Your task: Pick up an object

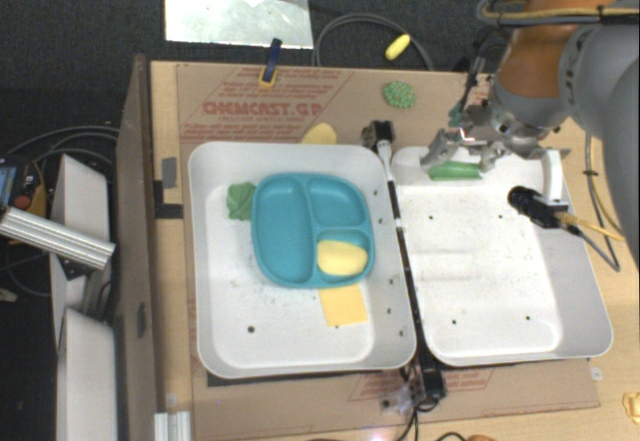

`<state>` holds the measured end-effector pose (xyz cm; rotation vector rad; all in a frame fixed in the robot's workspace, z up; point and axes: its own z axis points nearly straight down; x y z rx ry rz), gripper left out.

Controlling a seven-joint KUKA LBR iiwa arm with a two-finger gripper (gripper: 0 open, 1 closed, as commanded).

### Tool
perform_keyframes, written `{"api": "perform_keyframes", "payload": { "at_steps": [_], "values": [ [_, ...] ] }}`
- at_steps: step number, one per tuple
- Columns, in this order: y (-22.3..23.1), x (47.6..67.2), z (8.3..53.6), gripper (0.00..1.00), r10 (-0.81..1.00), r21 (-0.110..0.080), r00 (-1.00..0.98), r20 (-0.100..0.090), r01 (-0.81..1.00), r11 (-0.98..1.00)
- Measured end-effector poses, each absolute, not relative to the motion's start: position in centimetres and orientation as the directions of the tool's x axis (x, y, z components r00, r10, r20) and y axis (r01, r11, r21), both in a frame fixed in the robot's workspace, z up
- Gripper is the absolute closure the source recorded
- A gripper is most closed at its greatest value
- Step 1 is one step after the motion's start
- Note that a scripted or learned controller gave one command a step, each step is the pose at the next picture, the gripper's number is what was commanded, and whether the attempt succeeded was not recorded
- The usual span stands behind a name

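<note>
The shallow white right-hand bin (490, 279) offers the most room: its floor lies bare across the middle and near side, open from above. Its far left corner is crowded, where the grey, orange-banded arm (560, 59) and its gripper (465, 147) hang over a slim green pod-shaped piece (455, 170). The shallow white left-hand bin (225, 329) is tighter. A teal divided plastic plate (290, 229) fills its centre, carrying a yellow oval lump (342, 257). A flat yellow square slice (344, 306) lies against the plate's near edge and a green leafy scrap (240, 199) sits at its far left corner.

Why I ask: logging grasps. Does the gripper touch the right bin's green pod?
Cannot tell. In the camera view the gripper overlaps the green pod; contact or gap is unclear.
</note>
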<state>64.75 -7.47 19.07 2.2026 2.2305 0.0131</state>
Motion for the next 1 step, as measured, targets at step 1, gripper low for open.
{"api": "perform_keyframes", "payload": {
  "at_steps": [1],
  "values": [
    [-0.3, 58.96, 20.02, 1.0, 1.0, -0.001, -0.011, 0.003, 1.0, 0.011]
  ]
}}
